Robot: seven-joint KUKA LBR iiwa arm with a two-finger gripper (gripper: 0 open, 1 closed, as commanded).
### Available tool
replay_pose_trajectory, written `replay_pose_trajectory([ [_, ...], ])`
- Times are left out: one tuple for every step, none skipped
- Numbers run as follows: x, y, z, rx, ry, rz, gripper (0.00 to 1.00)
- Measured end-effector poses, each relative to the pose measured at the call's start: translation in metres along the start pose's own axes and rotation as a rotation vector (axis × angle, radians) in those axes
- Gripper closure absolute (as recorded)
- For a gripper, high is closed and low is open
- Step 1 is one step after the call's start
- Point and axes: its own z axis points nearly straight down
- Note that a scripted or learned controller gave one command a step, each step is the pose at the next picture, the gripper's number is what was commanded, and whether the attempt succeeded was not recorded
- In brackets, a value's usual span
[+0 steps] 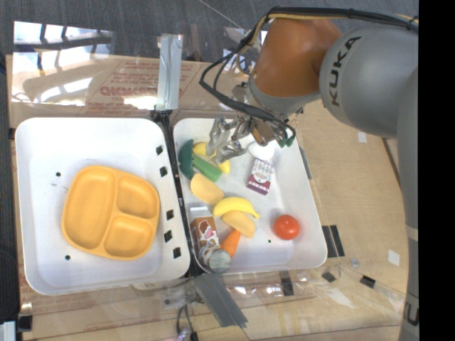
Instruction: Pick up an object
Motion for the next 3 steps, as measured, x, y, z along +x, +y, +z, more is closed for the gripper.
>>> replay_pose_trajectory([
  [0.002,-0.064,-0.079,0.001,0.002,-0.178,1.0],
  [0.025,-0.116,0.0,-0.01,0.008,-0.552,1.0],
  [0.062,-0.11,0.062,-0.009,0.006,-0.812,1.0],
])
